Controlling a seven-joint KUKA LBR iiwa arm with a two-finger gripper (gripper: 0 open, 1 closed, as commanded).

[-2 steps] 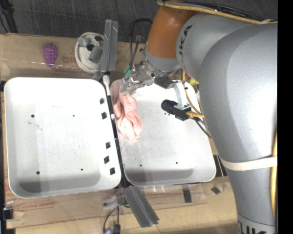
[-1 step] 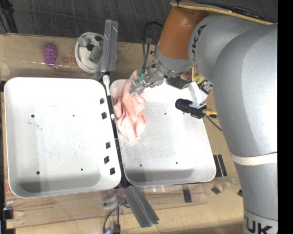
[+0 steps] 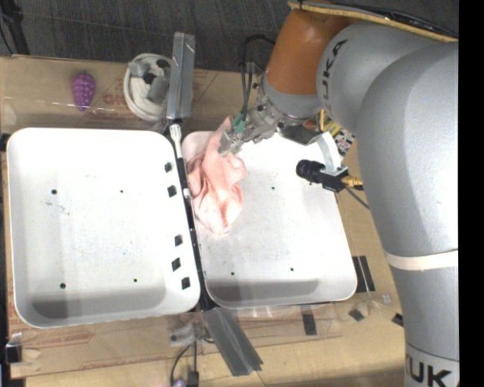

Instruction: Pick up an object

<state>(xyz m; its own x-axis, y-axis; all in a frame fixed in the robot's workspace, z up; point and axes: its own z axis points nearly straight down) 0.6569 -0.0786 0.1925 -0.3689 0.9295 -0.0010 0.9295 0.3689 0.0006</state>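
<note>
Hand point(image 3: 230, 141) at the top of a pink cloth point(image 3: 216, 185) — grip state cannot be told — cloth draped in the right bin point(image 3: 306, 272), near the divider.

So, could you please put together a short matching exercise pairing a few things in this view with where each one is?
Things:
1. pink cloth
2. purple object
3. coiled white cable
4. gripper

Places:
A. on the bench behind the left bin, at its far left corner
B. in the right bin, against its left wall
C. at the top edge of the cloth
D. on the bench behind the bins, beside the grey divider post

Pairs: 1-B, 2-A, 3-D, 4-C
</note>
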